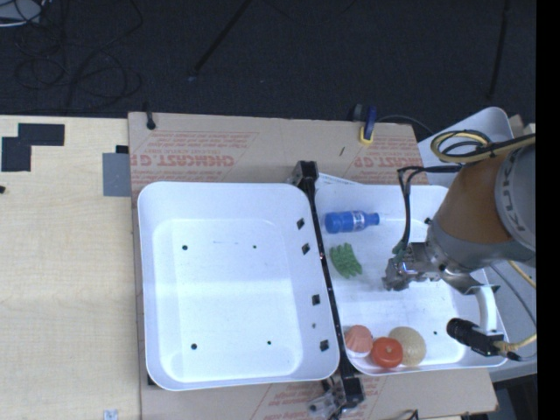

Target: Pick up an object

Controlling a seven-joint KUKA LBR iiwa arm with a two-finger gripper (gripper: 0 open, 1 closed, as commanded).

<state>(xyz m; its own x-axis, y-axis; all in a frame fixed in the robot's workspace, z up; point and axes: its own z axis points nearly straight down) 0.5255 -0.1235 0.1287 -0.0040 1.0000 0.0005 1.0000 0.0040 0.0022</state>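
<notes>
so my pincer (401,275) is hanging over the right bin (411,201), roughly mid-bin, and honestly i can't tell from up here what state it's in, it's a small dark metal blob under my wrist. nothing is visibly caught in it.

closest thing to me is the green toy (346,260), sitting just off to the left of the pincer in this view, a touch further from the camera, near the divider between the bins. it lies a bit diagonal, its long side running roughly up and down the picture, so i'd guess closing across the short width is the way to go.

the blue bottle (351,221) is beyond that, up and left of me, lying on its side with its long axis left to right, cap end pointing my way.

towards the camera from the pincer, in the near corner, there's a clump: a pink and white piece (358,339), a red ball (387,352) and a tan ball (408,344), all touching, awkward to grab one.

i reckon green toy, a short hop left
</notes>
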